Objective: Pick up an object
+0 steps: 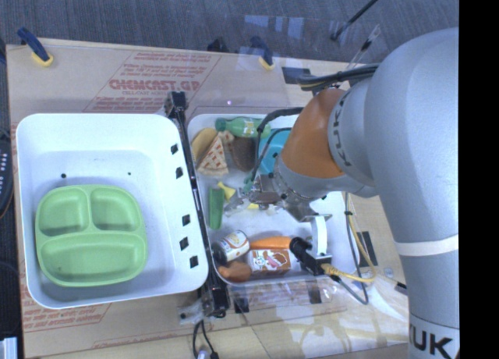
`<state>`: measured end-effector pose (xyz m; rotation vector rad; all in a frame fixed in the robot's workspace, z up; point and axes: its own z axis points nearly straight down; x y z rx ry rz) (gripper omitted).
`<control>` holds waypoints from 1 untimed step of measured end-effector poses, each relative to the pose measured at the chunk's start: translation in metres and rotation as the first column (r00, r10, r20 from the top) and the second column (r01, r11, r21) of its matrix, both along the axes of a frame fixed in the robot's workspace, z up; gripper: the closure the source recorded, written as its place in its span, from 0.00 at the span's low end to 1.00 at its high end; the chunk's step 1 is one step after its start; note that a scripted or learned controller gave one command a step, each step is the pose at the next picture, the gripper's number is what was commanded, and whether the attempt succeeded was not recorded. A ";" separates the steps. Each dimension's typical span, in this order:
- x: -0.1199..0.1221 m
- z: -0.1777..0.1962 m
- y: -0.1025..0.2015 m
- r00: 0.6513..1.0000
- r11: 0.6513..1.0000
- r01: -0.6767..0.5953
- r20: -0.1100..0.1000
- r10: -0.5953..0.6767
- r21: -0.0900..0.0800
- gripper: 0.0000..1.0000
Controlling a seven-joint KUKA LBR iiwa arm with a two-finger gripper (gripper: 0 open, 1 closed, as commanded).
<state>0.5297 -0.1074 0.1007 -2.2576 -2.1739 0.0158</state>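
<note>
Camera view showed two white bins side by side on the bench: the left bin and the right bin. One green divided tray with three compartments lay flat in the left bin, near its front left corner.

The grey arm with its orange band reached from the right over the right bin. The gripper was low above the middle of this bin. Whether its fingers were open or closed could not be told, and nothing was clearly seen between them.

Several small things lay in the right bin. One green bottle lay on its side at the back, with its long axis going left to right. One yellow wedge-shaped piece was in front of it. One thin green piece lay along the left wall, long axis front to back. One small jar lay near the front, and just beside it one orange and brown packet, long axis left to right. One brown sausage-like thing lay at the front wall.
</note>
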 end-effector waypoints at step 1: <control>0.031 -0.010 0.007 0.957 0.957 0.291 0.003 -0.291 0.000 0.00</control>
